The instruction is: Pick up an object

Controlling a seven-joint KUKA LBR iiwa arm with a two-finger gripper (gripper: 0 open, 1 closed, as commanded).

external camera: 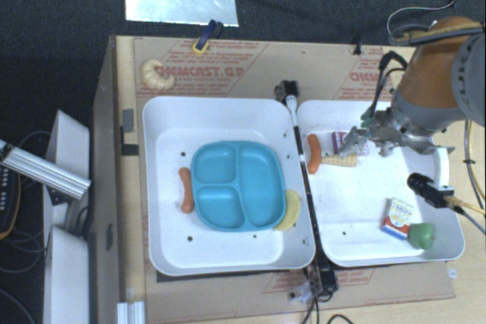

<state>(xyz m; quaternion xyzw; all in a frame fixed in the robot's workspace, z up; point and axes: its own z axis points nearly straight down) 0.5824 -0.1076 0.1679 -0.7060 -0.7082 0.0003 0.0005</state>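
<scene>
My gripper (356,139) hangs low over the back left part of the right bin (364,250). Right by its tip lie a small purple-and-white packet (339,140) and a tan wafer piece (339,159); whether it touches either I cannot tell. An orange sausage (313,153) rests against the bin's left wall, just left of the wafer. Near the front right corner sit a small red, white and blue box (398,218) and a green ball (421,234).
The left bin (163,239) holds a blue divided plate (237,184), with another orange sausage (186,190) to its left and a yellow banana-shaped piece (290,210) at its right edge. A pale curled object (157,73) lies on the cardboard behind the bins.
</scene>
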